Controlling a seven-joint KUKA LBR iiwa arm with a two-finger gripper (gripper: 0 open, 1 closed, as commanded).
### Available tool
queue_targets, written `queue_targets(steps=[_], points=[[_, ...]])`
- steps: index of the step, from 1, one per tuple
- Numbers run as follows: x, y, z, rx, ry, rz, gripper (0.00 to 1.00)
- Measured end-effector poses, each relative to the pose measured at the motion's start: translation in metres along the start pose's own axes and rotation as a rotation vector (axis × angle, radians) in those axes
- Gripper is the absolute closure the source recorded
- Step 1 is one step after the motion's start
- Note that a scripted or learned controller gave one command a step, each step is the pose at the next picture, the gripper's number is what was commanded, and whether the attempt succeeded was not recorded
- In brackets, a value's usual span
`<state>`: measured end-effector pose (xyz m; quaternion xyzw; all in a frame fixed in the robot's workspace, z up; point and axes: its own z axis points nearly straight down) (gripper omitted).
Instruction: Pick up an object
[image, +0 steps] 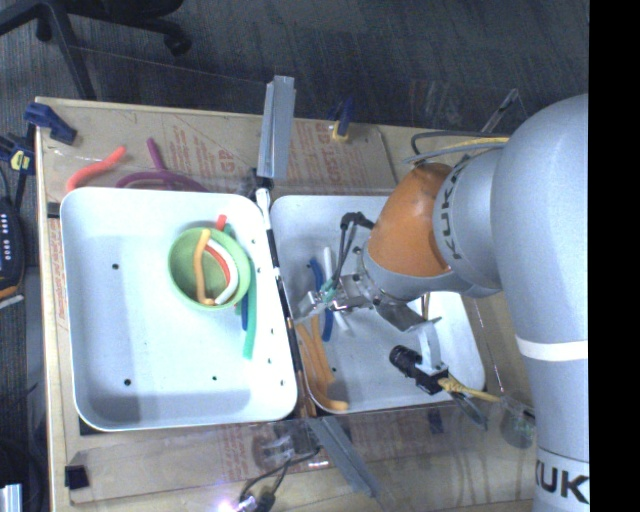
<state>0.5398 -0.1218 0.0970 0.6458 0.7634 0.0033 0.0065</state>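
Observation:
My gripper (323, 296) is low in the right bin (400, 395), close to its left wall. Under the grey wrist with the orange band, a small blue piece (316, 274) lies just above the gripper. A long tan stick (316, 368) runs along the bin's left wall from the gripper down to the front corner. Whether anything sits in the gripper is hidden. In the left bin (120, 380), a green bowl (208, 266) holds thin orange, red and yellow strips. A green rod (251, 318) leans beside the bowl.
The arm's large grey body covers the right side of the right bin. A metal divider post (276, 125) stands behind the gap between the bins. Orange and purple cords (140, 172) lie on the bench behind the left bin.

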Motion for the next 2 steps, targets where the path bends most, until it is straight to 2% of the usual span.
queue_targets(steps=[1, 2], points=[[-0.001, 0.0, -0.01, 0.003, -0.002, -0.005, 1.0], [0.007, 0.096, -0.119, 0.016, 0.005, 0.251, 1.0]])
